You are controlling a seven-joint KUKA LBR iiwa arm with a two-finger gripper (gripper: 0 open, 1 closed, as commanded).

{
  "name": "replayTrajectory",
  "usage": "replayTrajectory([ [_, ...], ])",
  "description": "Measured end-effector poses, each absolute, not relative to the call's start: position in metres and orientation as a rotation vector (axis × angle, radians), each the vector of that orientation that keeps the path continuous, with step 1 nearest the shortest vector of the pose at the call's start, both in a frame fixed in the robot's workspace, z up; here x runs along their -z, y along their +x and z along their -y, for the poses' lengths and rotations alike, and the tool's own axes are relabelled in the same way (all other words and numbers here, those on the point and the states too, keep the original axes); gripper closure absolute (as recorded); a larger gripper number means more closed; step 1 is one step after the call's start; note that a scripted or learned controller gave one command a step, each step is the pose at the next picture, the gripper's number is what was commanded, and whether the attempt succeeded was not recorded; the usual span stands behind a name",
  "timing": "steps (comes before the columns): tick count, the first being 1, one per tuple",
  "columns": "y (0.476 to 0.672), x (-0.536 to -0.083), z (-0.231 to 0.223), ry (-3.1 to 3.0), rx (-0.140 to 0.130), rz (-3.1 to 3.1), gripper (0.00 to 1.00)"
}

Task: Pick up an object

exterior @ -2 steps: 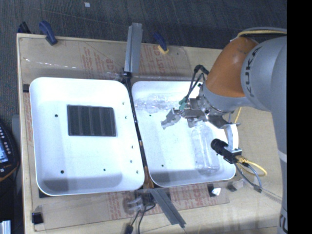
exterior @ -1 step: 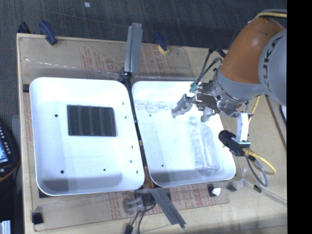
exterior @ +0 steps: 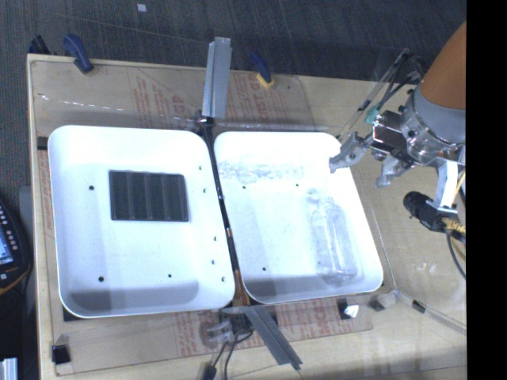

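Camera view looks down on your bench, and you can count two white bins side by side on it. Your left bin [exterior: 71,212] holds one dark ribbed rectangular block [exterior: 149,195], lying flat toward the upper left of its floor. Your right bin [exterior: 261,236] holds one clear plastic bottle [exterior: 331,240], lying on its side along the right wall, with its narrow end pointing toward the far rim; it is faint against the white floor. A patch of clear, crinkled film or glare [exterior: 257,169] sits near the far wall of that bin, and you cannot tell which it is.

Your one gripper [exterior: 366,167] hangs at the upper right corner of the right bin, just over the rim. Its two fingers [exterior: 342,160] stand spread apart, one pointing over the bin corner and the other outside the bin, with nothing between them. The bottle lies apart from the gripper, nearer the front of the bin.

Two blue clamps [exterior: 78,54] grip the far edge of the bench.
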State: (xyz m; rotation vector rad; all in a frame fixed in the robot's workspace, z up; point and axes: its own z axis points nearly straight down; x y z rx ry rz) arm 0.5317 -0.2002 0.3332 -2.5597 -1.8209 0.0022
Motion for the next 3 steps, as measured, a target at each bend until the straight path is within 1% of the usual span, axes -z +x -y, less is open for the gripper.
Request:
replayTrajectory([
  [1, 0.532, -0.333, 0.2, -2.559, -0.002, 1.821, 0.0],
  [2, 0.541, -0.341, 0.202, -2.459, -0.002, 1.956, 0.0],
  [3, 0.562, -0.292, 0.202, -2.332, -0.004, 2.099, 0.0],
])
